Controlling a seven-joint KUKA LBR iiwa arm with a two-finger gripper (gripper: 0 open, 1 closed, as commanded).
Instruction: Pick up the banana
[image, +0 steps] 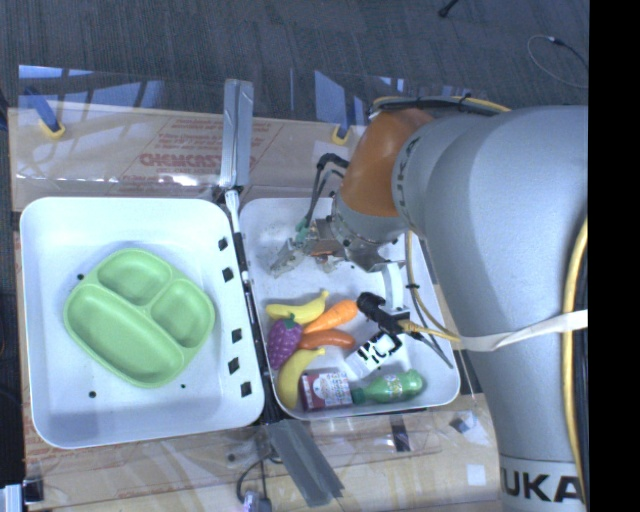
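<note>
The banana (301, 306) is small, yellow and curved, and lies in the middle of the right bin (256, 222), left of an orange carrot (334, 315). My gripper (287, 256) hangs over the bin's bare upper part, a short way above and slightly left of the banana, and apart from it. Nothing yellow shows at the gripper. The grey arm with its orange band (375, 170) reaches in from the right and hides the bin's right side.
Purple grapes (283, 341), a second curved yellow piece (294, 374), a red-labelled bottle (325, 390), a green bottle (392, 386) and a black-and-white object (379, 347) crowd the right bin's lower half. The left bin (40, 400) holds a green divided plate (140, 315).
</note>
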